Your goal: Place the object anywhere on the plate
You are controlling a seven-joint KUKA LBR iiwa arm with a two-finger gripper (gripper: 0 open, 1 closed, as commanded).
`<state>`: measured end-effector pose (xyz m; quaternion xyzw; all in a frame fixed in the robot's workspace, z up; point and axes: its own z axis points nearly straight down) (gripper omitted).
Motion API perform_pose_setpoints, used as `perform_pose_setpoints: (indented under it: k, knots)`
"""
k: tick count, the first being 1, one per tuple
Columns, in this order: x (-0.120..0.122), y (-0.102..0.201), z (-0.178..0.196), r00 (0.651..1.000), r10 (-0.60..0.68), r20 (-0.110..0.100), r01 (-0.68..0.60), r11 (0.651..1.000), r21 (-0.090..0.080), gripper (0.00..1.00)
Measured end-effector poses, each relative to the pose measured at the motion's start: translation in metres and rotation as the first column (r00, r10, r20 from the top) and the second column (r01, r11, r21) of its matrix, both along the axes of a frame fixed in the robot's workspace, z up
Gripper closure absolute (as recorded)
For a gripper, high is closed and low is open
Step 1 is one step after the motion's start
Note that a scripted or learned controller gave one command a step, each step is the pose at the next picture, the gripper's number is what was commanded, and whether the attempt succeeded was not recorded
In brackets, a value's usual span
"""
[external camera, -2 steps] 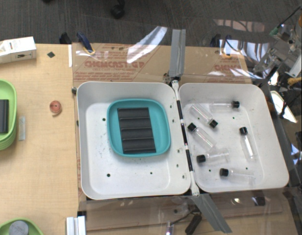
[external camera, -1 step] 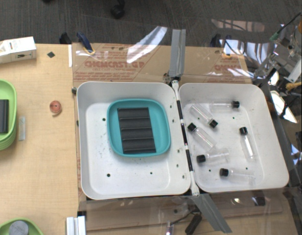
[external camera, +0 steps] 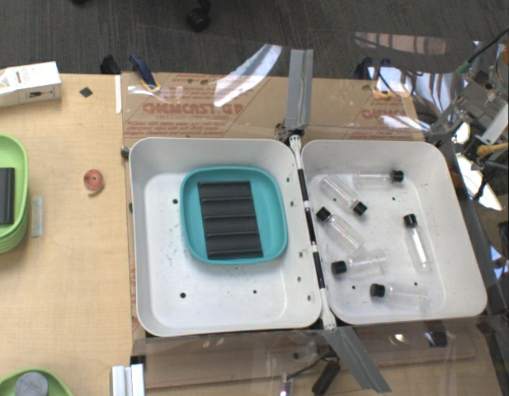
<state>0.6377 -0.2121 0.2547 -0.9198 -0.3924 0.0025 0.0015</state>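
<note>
Currently no object is on the teal plate, which sits in the left bin and carries a black ridged insert across most of its floor. The candidates, six clear vials with black caps, all lie flat in the right bin, well apart from the plate. The gripper stands among cabling at the upper right edge, outside both bins and carrying nothing. Whether it is spread or pressed together cannot be told.

Recommended procedure, as a judgement:
1. Select a vial with free space on both long sides. The upper vial and the right-hand vial look the most isolated.
2. Align the jaws across the tube, not along it. The glass is smooth and round, so it is likely to roll or slip if gripped off-centre.
3. Lift clear of the divider between the bins before travelling left.
4. Release low over the plate. The insert's ridges should stop the vial from rolling.

Surroundings: a stack of green dishes at the left edge, a white carton above it, and a small reddish disc on the bench. None of these lies on the transfer path. The two middle vials lie close together, so a pick there may disturb both.
</note>
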Motion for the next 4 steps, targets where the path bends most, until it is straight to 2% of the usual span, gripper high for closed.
perform_pose_setpoints:
  k: [1, 2, 4]
  knots:
    - [-0.013, -0.002, 0.021, 0.997, -0.078, 0.003, 0.078, 0.997, -0.001, 0.0]
    - [-0.004, -0.005, 0.021, 0.997, -0.079, 0.003, 0.079, 0.997, -0.002, 0.0]
    - [0.006, -0.007, -0.001, 0.976, -0.217, 0.001, 0.217, 0.976, -0.001, 0.0]
